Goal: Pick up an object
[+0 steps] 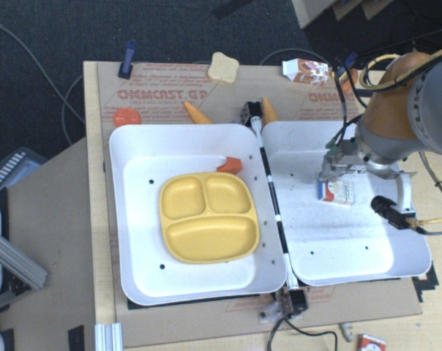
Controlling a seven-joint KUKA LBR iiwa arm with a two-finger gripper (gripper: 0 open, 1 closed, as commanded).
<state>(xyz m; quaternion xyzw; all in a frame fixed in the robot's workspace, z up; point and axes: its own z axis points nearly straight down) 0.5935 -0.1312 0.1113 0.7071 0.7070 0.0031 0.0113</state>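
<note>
A small white carton point(338, 192) with blue and red print lies flat in the right bin point(353, 258), near its back middle. My gripper point(341, 170) hangs directly over the carton's far edge, at or just above it, on the grey arm with the orange band point(393, 101) that comes in from the right. A yellow divided plate point(207, 217) fills the middle of the left bin point(133, 196). A small orange piece point(230, 165) lies just behind the plate.
On the cardboard behind the bins lie a toy bread slice point(223, 67), a small carton point(306, 70), a blue clip point(126, 58), an orange carrot piece point(197, 113) and an orange disc point(126, 117). Cables run along the right bin's right side.
</note>
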